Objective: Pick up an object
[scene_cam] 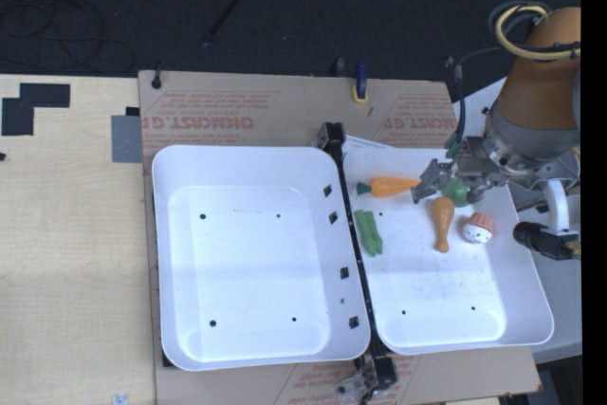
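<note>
Because my gripper hangs spread and holds nothing among the toy carrot, drumstick and green ball (right bin), closing could nudge them apart.

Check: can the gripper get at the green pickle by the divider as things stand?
Probably yes. The green pickle lies alone on open floor in the right bin, apart from the carrot; only the divider beside it may crowd the gripper.

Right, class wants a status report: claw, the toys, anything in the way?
Claw low over right bin, among the toys. Carrot and drumstick beside it, nothing seen gripped. Green piece lies apart.
</note>
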Robot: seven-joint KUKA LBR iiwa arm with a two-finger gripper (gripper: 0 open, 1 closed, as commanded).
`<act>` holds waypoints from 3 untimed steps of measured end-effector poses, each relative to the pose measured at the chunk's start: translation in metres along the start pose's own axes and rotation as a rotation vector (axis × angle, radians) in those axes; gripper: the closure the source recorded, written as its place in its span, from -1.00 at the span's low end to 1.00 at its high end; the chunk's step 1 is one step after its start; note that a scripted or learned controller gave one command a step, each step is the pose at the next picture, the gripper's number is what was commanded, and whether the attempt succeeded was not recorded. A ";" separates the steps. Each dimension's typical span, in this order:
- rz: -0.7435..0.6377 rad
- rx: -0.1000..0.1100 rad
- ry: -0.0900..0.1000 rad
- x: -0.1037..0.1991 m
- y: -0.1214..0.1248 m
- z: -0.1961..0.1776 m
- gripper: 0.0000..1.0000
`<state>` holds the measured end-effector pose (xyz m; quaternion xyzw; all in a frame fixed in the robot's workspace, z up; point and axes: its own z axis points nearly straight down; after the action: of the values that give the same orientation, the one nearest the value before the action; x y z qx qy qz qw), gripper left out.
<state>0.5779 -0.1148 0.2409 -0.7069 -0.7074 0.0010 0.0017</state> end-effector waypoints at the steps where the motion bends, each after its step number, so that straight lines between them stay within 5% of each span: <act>1: -0.002 -0.020 -0.006 -0.022 0.031 -0.218 -1.00; 2: -0.007 -0.009 0.000 0.079 0.049 -0.289 -1.00; 3: -0.005 0.003 -0.002 0.076 0.048 -0.294 1.00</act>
<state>0.6274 -0.0387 0.5346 -0.7052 -0.7090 0.0026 0.0020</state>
